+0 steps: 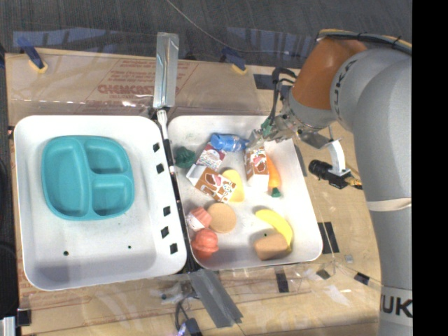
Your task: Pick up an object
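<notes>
Grey tape (215, 296) crosses the table's (84, 303) near edge below two white bins. Left bin (91, 264) holds a teal divided tray (87, 176), with bare floor in front. Right bin (308, 208) is crowded: a bread-like piece (271, 245) and banana (274, 222) near its front rim, a carrot (274, 177) and small carton (256, 165) toward the back. Tool (264, 136) hangs at the far rim just above the carton; whether its tips are spread cannot be told.
</notes>
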